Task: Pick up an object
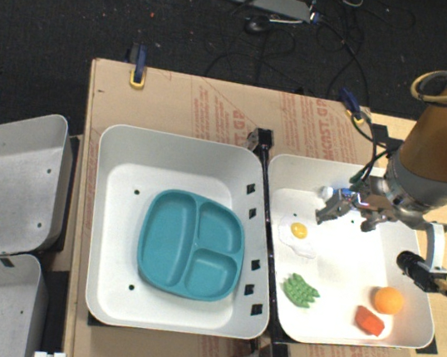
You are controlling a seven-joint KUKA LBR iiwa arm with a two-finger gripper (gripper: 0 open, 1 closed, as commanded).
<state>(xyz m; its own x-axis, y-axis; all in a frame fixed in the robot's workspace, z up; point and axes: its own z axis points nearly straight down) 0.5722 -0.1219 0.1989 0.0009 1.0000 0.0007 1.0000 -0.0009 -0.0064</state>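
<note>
The right bin (415,246) holds a fried egg (297,231) near its left wall, a green pea pod (301,291) at the front, an orange ball (388,300) and a red-orange piece (369,321) at the front right. My gripper (351,209) hangs over the back of this bin, to the right of and behind the egg. Its fingers (329,210) spread apart with nothing between them.
The left bin (119,199) holds a teal divided plate (193,245). A black divider runs between the two bins. White trays (4,181) lie off the bench to the left. Cables trail across the dark floor behind.
</note>
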